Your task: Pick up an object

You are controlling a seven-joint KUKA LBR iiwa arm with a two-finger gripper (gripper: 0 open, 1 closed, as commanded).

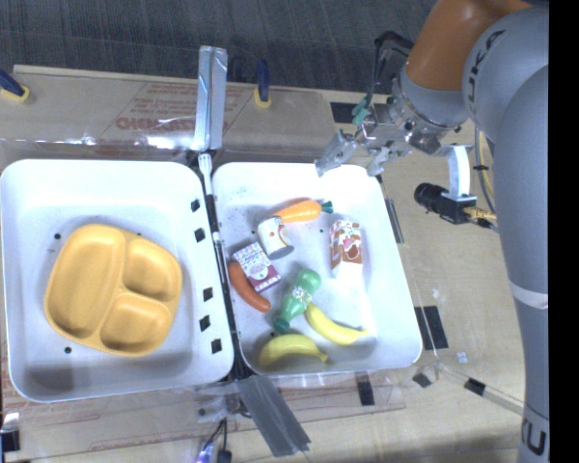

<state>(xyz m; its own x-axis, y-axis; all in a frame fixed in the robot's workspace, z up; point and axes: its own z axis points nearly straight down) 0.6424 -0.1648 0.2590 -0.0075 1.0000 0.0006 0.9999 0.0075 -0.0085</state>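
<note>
Objects for picking lie together in the right bin, the landmark for all that follows: a carrot toward its far side, a small white carton just nearer than the carrot, a red-and-white packet at the bin's right, a maroon box and a red sausage along its left wall, a green toy in its middle, and two bananas at its near end. Left of this bin, the other bin holds a yellow divided tray. The gripper hangs over the right bin's far edge (its fingers spread apart, nothing between them).
</note>
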